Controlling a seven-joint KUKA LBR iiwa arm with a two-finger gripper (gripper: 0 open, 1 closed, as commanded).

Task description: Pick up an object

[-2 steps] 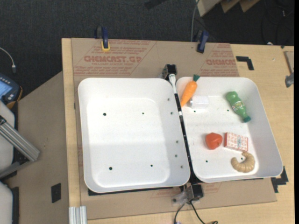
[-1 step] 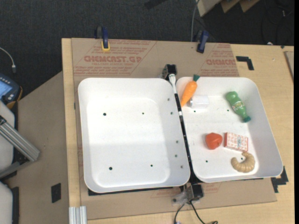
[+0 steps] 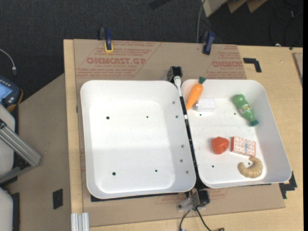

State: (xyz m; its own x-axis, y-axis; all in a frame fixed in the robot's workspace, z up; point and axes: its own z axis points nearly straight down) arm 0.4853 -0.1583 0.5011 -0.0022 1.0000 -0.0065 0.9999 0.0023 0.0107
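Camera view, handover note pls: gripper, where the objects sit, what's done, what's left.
Gripper: no reading from this frame.
Objects: all five lie in the right bin. Carrot at its far left corner, leaning on the wall by the divider; small white block just beside it. Green bottle at far right. Red object, patterned card and tan curved piece clustered near the front.
The left bin is the other one on the bench.
Done: nothing lifted; every object rests on the bin floor.
Left: the whole pick. The green bottle stands most apart, probably the easiest target.
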